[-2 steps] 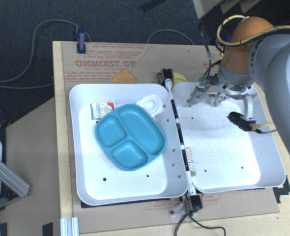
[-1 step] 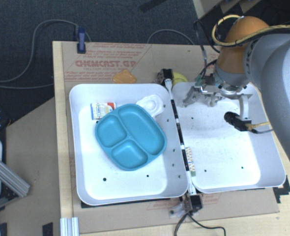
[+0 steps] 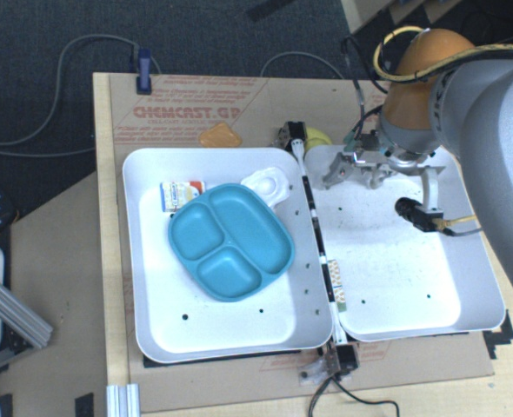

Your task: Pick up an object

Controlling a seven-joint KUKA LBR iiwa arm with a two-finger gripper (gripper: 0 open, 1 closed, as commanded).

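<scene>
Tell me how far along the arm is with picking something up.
Nothing looks picked up yet. The blue three-compartment plastic tray, a small white cup-like piece and a small printed packet all lie in the left white bin. The gripper is over the right white bin's far end. Still left: reaching an object, grasping and lifting it.

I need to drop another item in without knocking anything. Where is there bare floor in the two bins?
Right white bin: bare floor nearest the camera; the gripper crowds its far corner. Left white bin: the blue divided plastic tray fills the middle, leaving the near strip.
</scene>
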